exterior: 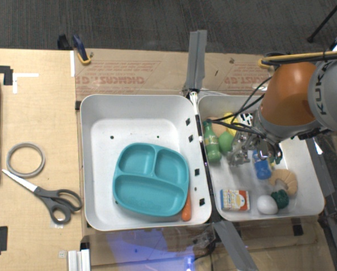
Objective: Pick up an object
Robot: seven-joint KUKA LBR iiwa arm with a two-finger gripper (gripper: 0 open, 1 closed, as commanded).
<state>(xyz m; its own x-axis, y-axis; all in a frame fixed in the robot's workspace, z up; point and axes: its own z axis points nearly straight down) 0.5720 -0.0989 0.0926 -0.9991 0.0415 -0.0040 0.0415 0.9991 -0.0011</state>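
A: Where is the arm?

B: It reaches in from the right and hangs over the right bin. The pincer is low inside that bin, among the things there.

A: Is it gripping anything?

B: I cannot tell. The metal parts at the wrist blur together, and nothing shows plainly in its grasp.

A: What lies around it?

B: Just to its left, a green bottle lies along the bin's left wall, with a green round fruit beside it. A blue object sits right beneath the pincer, touching or nearly so. Nearer the front are a tan pastry-like piece, a dark green small object, a white egg and a small carton. Something yellow peeks out behind the arm.

A: And the left bin?

B: It holds a teal divided plate, with a carrot at the plate's front right edge.

A: Anything on the desk itself?

B: A roll of tape and scissors, well apart from the bins.
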